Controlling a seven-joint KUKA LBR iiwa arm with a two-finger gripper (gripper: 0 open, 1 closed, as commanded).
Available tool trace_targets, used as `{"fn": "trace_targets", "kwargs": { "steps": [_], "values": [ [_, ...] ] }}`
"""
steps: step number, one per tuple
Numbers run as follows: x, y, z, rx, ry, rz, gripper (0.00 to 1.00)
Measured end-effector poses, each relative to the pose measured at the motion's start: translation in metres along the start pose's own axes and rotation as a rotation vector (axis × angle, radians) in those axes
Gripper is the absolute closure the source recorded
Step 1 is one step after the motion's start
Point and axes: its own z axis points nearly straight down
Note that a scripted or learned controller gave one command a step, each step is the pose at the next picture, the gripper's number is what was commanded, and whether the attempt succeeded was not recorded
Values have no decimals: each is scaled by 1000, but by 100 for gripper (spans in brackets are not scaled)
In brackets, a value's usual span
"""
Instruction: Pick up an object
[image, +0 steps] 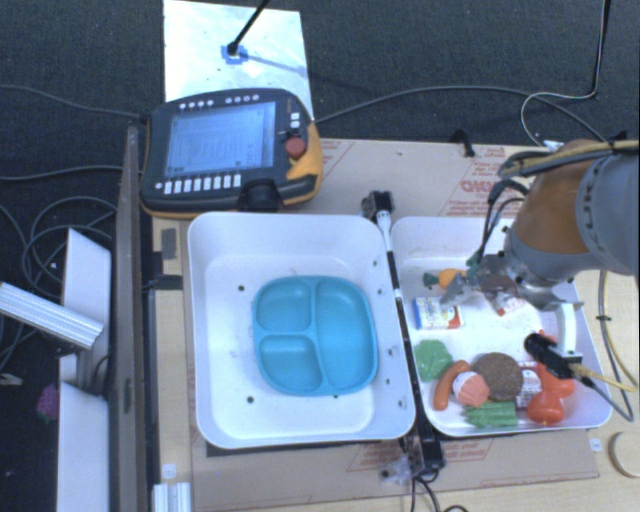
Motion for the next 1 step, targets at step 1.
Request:
{"fn": "trace_targets", "kwargs": {
  "steps": [1],
  "values": [
    [14,49,30,-1,0,-3,0]
  ]
}}
